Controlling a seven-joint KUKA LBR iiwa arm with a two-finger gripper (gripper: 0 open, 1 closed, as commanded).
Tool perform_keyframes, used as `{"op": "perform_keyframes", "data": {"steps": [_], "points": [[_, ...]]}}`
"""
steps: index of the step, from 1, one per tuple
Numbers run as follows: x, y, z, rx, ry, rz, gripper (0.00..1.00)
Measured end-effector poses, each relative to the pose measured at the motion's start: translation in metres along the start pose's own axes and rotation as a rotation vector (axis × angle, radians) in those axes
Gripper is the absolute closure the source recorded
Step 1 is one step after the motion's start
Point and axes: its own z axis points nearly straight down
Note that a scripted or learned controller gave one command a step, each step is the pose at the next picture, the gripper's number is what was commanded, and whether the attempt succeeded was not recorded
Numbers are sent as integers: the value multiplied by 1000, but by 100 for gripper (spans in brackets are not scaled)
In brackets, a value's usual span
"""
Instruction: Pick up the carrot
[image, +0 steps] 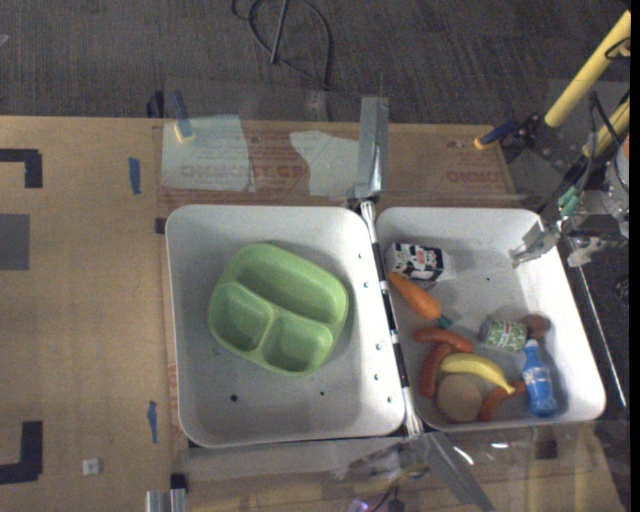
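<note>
The carrot (415, 296) is lying in the right bin (560, 300) near its left wall, just below a small milk carton (417, 262), green tip pointing toward two sausages (440, 350) and a banana (478, 370). The pincer (537, 244) is hanging over the bin's upper right corner, well apart from the carrot; how far it is opened cannot be told. A green divided plate (279, 309) is sitting in the left bin (200, 400).

The carrot (415, 296) lies in the right bin (490, 225), just below the milk carton (417, 262), gripper (535, 244) well right.
</note>
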Motion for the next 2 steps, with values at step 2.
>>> {"op": "perform_keyframes", "data": {"steps": [2], "points": [[56, 15, 197, -9, -1, -321, 0]]}}
